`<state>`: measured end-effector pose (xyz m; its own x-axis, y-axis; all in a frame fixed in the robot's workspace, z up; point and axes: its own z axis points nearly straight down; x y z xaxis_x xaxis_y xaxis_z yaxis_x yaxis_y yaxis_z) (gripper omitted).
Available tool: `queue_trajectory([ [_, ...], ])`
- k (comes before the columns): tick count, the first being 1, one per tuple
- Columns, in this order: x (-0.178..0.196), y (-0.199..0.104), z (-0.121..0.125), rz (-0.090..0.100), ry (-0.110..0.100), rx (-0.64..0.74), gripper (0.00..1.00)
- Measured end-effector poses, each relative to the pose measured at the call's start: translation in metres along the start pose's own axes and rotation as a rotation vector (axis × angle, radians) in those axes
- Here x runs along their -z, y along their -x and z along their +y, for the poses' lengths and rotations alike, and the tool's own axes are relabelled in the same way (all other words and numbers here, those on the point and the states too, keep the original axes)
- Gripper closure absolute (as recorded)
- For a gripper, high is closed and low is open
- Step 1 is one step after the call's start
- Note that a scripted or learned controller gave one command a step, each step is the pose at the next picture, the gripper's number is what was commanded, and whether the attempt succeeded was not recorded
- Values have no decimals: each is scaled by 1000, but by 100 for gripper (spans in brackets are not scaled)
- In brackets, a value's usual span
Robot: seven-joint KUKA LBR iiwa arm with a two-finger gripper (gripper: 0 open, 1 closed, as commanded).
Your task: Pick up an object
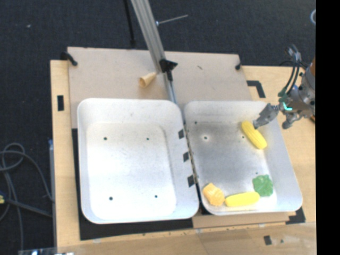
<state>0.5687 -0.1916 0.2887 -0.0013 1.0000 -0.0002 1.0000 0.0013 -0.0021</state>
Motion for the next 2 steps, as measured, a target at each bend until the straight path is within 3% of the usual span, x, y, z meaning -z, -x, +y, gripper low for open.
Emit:
queue_trajectory([
  [1, 2, 0, 1, -1, 4, 1, 0],
  [2, -61, 0, 0, -1, -2, -2, 0],
])
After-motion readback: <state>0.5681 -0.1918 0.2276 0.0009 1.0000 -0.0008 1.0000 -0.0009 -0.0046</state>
